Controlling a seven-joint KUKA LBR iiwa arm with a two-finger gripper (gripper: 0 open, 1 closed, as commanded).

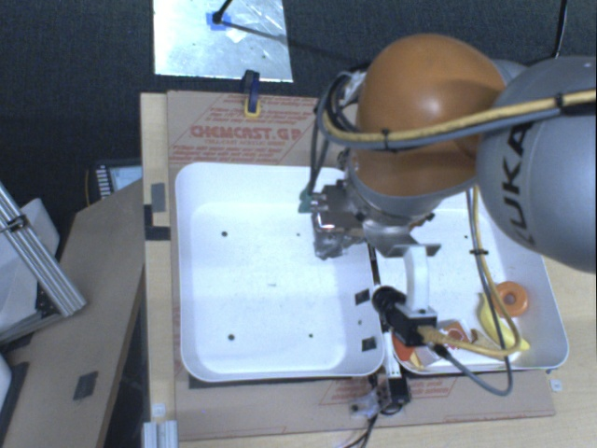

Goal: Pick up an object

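My gripper (pixel 328 239) hangs below the big orange wrist band (pixel 424 101), over the right edge of the left bin (pixel 233 343), near the divider between the two bins. Nothing shows beneath it on the white floor there. In the right bin (pixel 550 343) an orange ring-shaped object (pixel 510 298) lies at the right side, with a yellow curved object (pixel 500 332) just in front of it. A red-orange object (pixel 408 346) sits at that bin's front left corner, partly behind a black cable fitting. The arm hides much of the right bin.
A yellow cable (pixel 466 348) and a black fitting (pixel 392 311) hang from the arm over the right bin's front. A yellow clamp (pixel 252 96) stands at the cardboard's far edge. A metal sheet (pixel 222 26) lies behind the bench, and aluminium rails (pixel 33 259) stand at the left.
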